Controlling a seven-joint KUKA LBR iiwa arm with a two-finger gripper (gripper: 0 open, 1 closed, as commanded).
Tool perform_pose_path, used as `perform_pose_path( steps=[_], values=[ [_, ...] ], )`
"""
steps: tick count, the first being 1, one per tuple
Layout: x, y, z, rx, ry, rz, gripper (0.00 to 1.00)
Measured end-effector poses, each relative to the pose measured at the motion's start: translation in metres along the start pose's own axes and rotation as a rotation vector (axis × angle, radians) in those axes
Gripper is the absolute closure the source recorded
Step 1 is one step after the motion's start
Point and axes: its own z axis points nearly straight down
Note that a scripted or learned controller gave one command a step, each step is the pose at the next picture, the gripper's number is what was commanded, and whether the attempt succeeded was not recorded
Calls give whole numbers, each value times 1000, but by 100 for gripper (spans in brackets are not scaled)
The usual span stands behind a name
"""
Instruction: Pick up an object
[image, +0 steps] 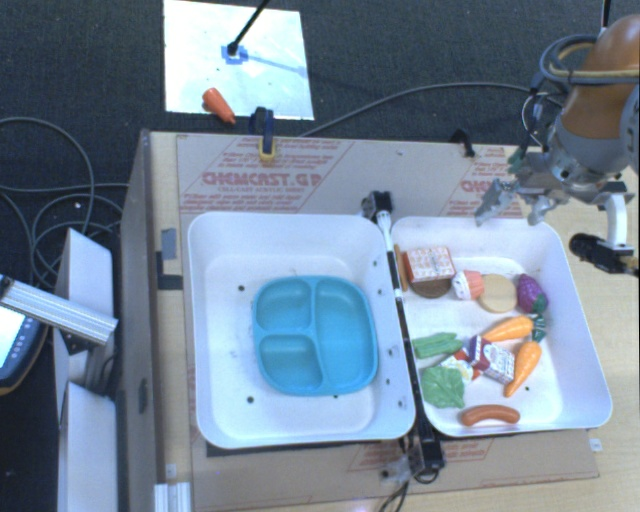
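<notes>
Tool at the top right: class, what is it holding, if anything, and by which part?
Nothing. The tool hangs open above the right bin's far rim, with no toy between its fingers.

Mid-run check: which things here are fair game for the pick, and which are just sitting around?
For the pick, all in the right bin:
claw, open above the far rim
carrots
sausage
printed box
lettuce

Lying about:
blue divided plate in the left bin
orange piece beyond the bench
</notes>
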Motion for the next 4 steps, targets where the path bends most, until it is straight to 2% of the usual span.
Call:
perform_pose_path(
  steps=[1, 2, 3, 4],
  values=[
    [31, -40, 135, 1, 1, 2, 0],
    [31, -39, 124, -2, 0, 1, 100],
    [31, -40, 124, -2, 0, 1, 0],
    [31, -39, 113, -5, -1, 0, 100]
  ],
)
